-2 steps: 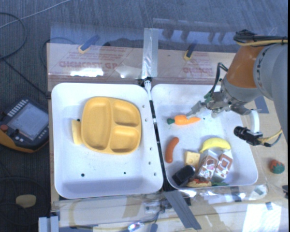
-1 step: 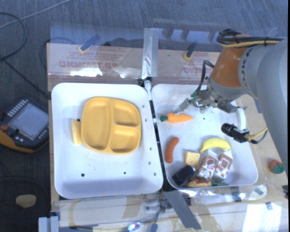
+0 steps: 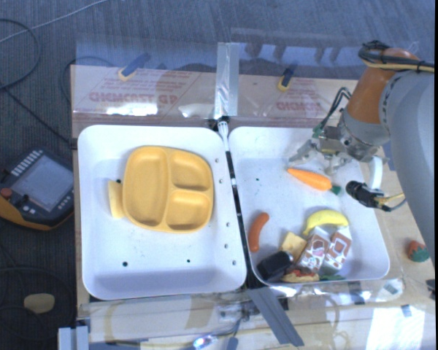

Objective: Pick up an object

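Carrot: the toy carrot [image 3: 310,179] looks like the likeliest target. It lies in the upper part of the right bin [image 3: 270,141], slanting down to the right with its green tip toward the bin's right wall, just below the tool.
Tool: the tool [image 3: 323,152] hangs over the right bin's upper right corner, just above the carrot's thick end. Its fingers [image 3: 303,154] appear spread apart with nothing between them, though the wrist hardware and cables around them make the far finger hard to read.
Arm: the grey arm with its orange band [image 3: 366,97] comes in from the right and tilts down toward the bin.
Step in hand: judged from the pose, this is the approach, with the tool lined up near a target and no grasp made yet.
Next move: it calls for a short drop with the fingers straddling the carrot across its narrow width, then a close and a straight lift.
Risk: the carrot is smooth and tapered, so a pinch near the tip may squirt it out; a grip nearer the thick end seems safer.
Other objects: a small sausage [image 3: 258,231], a banana [image 3: 326,219] and a cluster of printed boxes [image 3: 328,248] sit lower in the right bin, well apart from the tool.
Left bin: the left bin [image 3: 95,217] holds a yellow divided plate [image 3: 168,188].
Tabletop: both bins rest side by side on the tabletop [image 3: 405,268].
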Robot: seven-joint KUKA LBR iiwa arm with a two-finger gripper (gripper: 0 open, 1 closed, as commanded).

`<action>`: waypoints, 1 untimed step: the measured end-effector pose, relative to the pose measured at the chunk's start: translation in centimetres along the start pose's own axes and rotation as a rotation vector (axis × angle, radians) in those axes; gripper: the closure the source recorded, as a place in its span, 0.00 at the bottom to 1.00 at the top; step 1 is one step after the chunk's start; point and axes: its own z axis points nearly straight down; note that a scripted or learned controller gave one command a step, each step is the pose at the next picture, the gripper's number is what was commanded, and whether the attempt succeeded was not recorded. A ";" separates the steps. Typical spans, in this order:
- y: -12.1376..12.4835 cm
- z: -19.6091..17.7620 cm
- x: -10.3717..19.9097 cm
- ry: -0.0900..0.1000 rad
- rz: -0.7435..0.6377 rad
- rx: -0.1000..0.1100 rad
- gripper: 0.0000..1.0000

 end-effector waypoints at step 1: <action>-3.1 0.1 -0.1 -0.006 -0.080 0.001 0.00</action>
